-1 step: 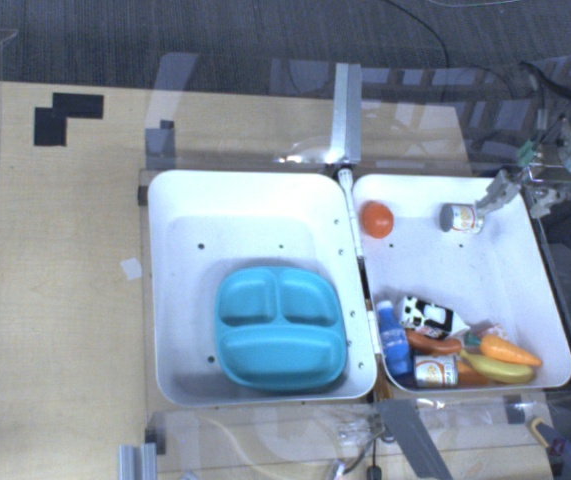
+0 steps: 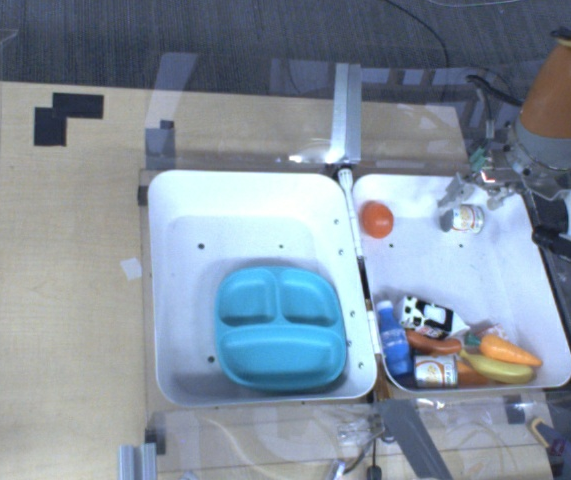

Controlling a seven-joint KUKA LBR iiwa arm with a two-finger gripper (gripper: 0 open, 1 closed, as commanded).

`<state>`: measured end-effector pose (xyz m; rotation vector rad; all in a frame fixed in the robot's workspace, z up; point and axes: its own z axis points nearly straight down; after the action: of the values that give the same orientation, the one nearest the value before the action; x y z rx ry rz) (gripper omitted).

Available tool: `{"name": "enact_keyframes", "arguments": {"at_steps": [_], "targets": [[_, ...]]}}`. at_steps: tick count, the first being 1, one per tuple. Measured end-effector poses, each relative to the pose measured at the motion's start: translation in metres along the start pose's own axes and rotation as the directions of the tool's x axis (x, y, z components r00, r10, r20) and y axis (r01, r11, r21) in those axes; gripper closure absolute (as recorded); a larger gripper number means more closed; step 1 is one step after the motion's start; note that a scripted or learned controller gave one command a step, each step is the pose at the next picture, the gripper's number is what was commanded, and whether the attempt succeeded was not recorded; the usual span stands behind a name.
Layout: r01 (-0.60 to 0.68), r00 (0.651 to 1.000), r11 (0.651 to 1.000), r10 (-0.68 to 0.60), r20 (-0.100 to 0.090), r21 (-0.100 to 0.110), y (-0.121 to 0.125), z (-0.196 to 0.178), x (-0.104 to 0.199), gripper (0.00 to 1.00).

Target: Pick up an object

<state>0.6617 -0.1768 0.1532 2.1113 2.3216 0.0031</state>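
Camera view: gripper [image 2: 462, 208] hangs over the right bin's [image 2: 525, 298] far end. Whether it grasps anything, I cannot tell. An orange ball [image 2: 376, 218] lies nearby.

You have two white bins: the left bin [image 2: 175, 268] and the right bin [image 2: 525, 298]. One gripper [image 2: 462, 213] sits over the right bin's far side. Left of it: one orange ball [image 2: 376, 219]. Well left and nearer the camera: one blue divided plate [image 2: 280, 326]. Below it: one blue bottle [image 2: 393, 340], one black-and-white cow toy [image 2: 425, 315], one carrot [image 2: 509, 349], one banana [image 2: 498, 369], one small can [image 2: 435, 372].
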Motion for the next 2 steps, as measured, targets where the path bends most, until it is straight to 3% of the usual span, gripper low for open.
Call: {"name": "enact_keyframes", "arguments": {"at_steps": [1,2], "targets": [[0.066,0.998,0.998,-0.066,0.000,-0.003,-0.044,-0.080,0.067,0.00],[0.034,0.999,0.999,-0.034,0.001,-0.001,-0.020,-0.019,0.003,0.00]]}}
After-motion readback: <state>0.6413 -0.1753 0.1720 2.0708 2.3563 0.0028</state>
